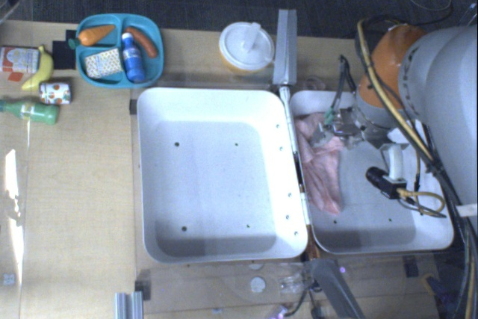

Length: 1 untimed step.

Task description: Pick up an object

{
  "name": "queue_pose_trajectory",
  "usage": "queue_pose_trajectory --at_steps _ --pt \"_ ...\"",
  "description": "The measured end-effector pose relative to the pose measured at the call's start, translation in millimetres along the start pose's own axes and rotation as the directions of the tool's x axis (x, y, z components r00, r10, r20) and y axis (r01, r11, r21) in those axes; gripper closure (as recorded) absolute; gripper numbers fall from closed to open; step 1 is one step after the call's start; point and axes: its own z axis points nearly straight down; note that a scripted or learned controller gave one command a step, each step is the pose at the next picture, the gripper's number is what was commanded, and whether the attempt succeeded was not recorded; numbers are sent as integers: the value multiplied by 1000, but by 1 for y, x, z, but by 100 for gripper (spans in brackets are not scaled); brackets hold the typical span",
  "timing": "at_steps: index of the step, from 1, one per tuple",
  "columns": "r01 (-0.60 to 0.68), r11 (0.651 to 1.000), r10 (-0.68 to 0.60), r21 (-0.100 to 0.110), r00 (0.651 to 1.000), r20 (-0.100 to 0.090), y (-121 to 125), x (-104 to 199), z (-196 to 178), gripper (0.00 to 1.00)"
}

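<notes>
A crumpled pink cloth (321,168) lies along the left side of the right bin (373,239), stretching from its back wall toward the middle. My gripper (334,129) hangs low over the cloth's upper part, at the end of the grey arm with its orange band (385,56). Wrist hardware and cables cover the gripper's tip, so I cannot make out whether it touches the cloth.
The left bin (216,160) sits beside it, with a metal bar (284,48) at the back between the two. Behind the bins stand a white lidded cup (246,46) and a blue divided plate (119,48) of toy food. A banana (41,67), a can (54,93) and a green bottle (30,111) lie far left.
</notes>
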Motion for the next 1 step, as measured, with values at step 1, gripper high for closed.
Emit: queue_pose_trajectory --at_steps 1 --pt "168 986 -168 4 986 0 48 -3 2 0"
